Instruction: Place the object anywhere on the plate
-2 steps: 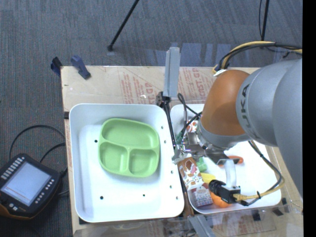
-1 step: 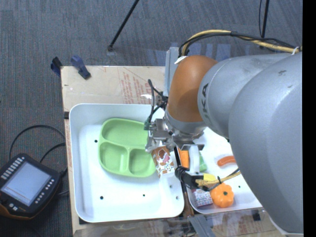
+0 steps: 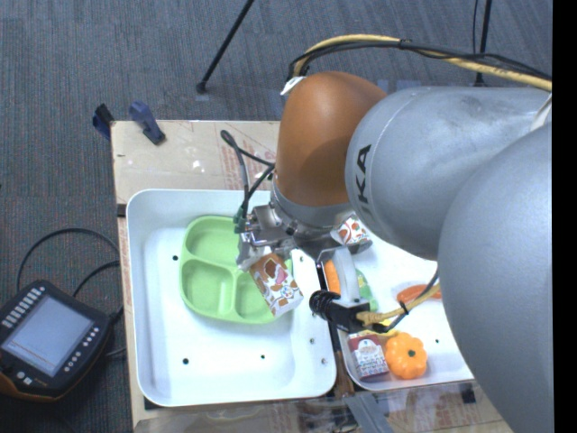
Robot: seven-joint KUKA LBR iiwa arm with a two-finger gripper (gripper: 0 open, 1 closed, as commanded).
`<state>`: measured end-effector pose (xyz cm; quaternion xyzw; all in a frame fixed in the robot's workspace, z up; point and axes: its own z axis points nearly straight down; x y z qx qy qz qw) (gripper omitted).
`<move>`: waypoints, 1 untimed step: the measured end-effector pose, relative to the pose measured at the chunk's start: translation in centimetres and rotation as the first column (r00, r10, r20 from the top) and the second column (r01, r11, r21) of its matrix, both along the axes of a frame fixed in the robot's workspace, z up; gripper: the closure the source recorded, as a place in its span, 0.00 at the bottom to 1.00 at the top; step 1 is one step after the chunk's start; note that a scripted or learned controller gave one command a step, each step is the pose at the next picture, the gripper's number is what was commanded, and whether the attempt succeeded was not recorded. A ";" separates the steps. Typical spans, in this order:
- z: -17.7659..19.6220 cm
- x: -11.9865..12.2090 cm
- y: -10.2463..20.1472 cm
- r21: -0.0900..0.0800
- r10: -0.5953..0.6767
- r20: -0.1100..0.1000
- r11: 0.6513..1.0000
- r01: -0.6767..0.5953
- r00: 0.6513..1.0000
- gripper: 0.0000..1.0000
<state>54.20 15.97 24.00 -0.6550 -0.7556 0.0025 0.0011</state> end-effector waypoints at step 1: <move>-6.4 -4.5 0.9 0.001 0.133 -0.004 0.991 -0.133 0.991 1.00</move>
